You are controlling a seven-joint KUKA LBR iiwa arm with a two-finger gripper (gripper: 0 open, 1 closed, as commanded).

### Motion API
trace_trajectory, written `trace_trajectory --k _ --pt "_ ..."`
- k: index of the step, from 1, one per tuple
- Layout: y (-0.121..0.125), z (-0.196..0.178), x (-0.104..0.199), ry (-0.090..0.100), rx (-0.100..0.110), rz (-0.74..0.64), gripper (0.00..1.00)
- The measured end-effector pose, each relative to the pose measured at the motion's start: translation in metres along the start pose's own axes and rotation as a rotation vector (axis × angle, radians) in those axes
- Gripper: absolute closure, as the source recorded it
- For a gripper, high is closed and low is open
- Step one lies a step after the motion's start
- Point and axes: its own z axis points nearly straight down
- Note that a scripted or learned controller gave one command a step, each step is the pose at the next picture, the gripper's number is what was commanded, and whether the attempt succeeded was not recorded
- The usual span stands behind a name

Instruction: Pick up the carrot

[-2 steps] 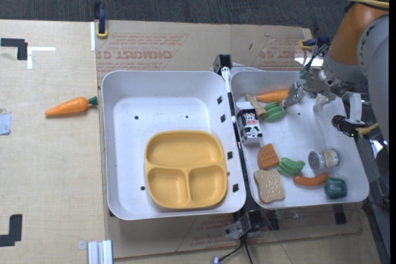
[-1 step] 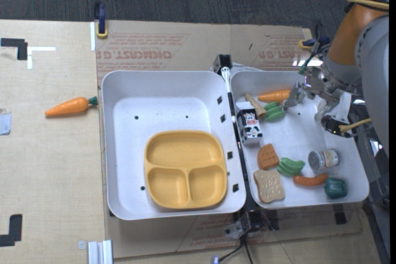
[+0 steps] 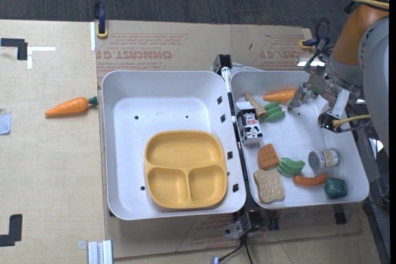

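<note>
- Carrot: in the camera view an orange carrot lies at the back of the right bin, just beside a green vegetable and a small hammer.
- A second carrot lies outside the bins on the worktop, well apart to the left of the left bin.
- The gripper hangs at the back of the right bin, just beside the right end of the carrot there; it is too small and blurred to tell how wide it stands or whether it touches the carrot.
- Nothing can be made out between the fingers, so I judge the carrot not yet lifted: the approach looks done, the grasp and the raise are left.
- Elsewhere in the right bin lie a slice of bread, a sausage and a tin can; a yellow divided plate sits in the left bin.
</note>
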Motion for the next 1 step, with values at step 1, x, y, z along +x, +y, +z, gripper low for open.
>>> trace_trajectory --k 1 --pt "-0.0017 -0.0008 -0.001 -0.001 0.014 0.226 0.0"
